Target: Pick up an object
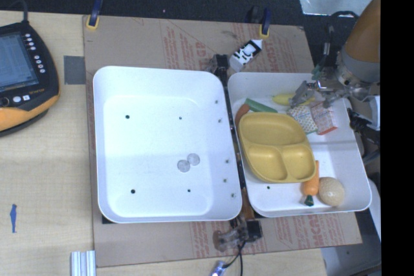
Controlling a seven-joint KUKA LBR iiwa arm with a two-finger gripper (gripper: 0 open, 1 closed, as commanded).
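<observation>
gripper (310,90) is hovering just above the yellow tray (277,145), by a patterned packet (314,118); fingers spread apart, holding nothing — pickup not done yet.

Two bins sit side by side on a sheet of cardboard (162,42) that covers the bench. The left bin (110,158) holds two small discs (188,163), touching each other, near its middle. The right bin (352,200) holds a divided tray (277,145) at its centre. A carrot (311,187) lies at the tray's near right corner, with a ball (331,191) just beside it to the right. Behind the tray lie a banana (283,99) and, to its right, a patterned packet (314,117). The gripper (318,92) hangs over that far corner. A handheld controller (22,74) rests on the bench well left of the bins.
</observation>
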